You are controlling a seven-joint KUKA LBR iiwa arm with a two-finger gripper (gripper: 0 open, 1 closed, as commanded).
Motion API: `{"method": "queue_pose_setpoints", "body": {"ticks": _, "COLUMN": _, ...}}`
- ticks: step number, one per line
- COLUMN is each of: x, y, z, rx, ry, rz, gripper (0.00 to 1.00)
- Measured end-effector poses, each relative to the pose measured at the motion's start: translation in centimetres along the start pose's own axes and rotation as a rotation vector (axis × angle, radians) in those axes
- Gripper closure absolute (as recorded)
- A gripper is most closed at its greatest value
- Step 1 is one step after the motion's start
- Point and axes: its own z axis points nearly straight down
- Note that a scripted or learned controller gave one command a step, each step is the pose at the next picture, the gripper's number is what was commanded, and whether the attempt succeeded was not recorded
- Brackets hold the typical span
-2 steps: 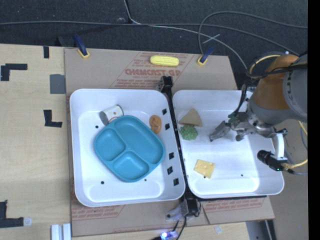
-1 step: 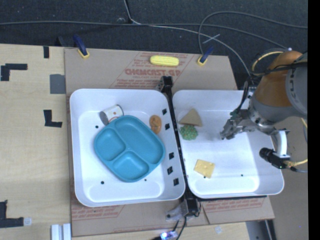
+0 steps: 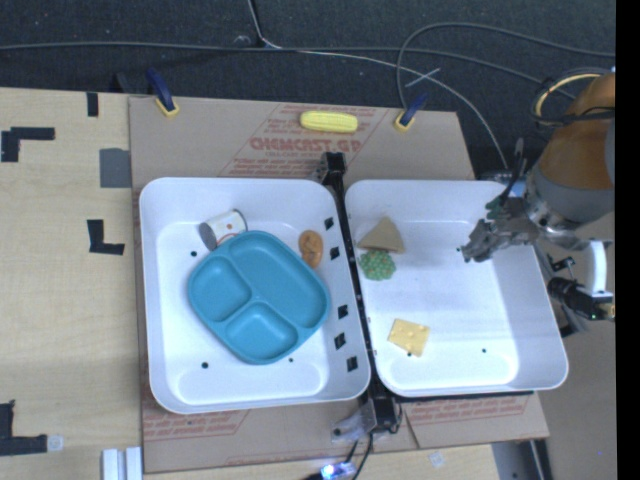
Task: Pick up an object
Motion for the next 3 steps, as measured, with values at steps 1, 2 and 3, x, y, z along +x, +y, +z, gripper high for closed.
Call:
{"method": "queue_pose_setpoints", "body": {"ticks": 1, "x": 0.1, "y": -0.7, "z": -4.6, "rx": 0.002, "ry": 0.001, "rz": -0.001, "gripper": 1.0}}
{"method": "queue_pose_setpoints", "body": {"ticks": 2, "x": 0.1, "y": -0.6, "z": -8.9, "rx": 0.001, "ry": 0.001, "rz": -0.002, "gripper": 1.0}}
{"method": "queue_pose_setpoints", "body": {"ticks": 3, "x": 5.6, "y": -1.3, "z": -9.1, "rx": 0.005, "ry": 0.004, "rz": -0.006, "gripper": 1.0}}
